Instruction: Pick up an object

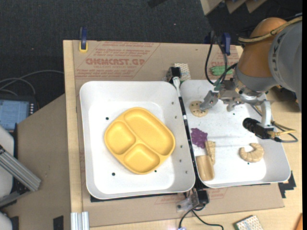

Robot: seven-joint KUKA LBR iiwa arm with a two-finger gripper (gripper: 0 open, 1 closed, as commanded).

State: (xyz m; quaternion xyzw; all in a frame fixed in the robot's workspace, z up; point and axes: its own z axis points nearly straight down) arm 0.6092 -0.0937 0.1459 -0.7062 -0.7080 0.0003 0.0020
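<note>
Over the right bin (276,169), at its far end, the gripper (221,98) hangs with its grey fingers spread wide and nothing between them. Just beside the left fingertip lies a small round cookie (196,108), tan with dark specks, flat on the bin floor near the wall shared with the left bin (91,128). It is probably the nearest target, though the slanted view makes that uncertain. Judged light, stiff and crumbly; best gripped across its edges, gently. Nearer in that bin lie a purple lump (198,137) and a croissant (252,152).
</note>
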